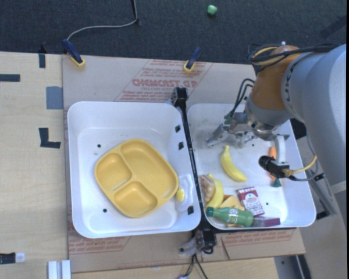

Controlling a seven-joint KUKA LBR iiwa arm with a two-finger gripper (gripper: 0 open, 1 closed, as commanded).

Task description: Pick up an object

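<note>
Item: banana [232,165], plastic-looking toy fruit, plain yellow, curved, lying flat near the centre of the right bin [305,205].

Position: at 6 o'clock from the tool [235,133], just beside it and apart from it, nothing between.

Tool: two grey fingers splayed apart, nothing held, poised low over the bin floor at the bin's 11 o'clock area.

Handling, judged: light, stiff, smooth skin likely slippery; not fragile. Best taken across the thick middle, fingers square to the curve; the tapered ends would slip out.

Other contents, right bin: second banana [214,192] at 7 o'clock, green bottle [230,215] at 6 o'clock, small red carton [250,201] beside it, orange piece [273,152] at 3 o'clock.

Left bin [81,121]: yellow divided plate [136,176], central.

Worktop [23,156]: light wood, cardboard sheet under both bins.
</note>
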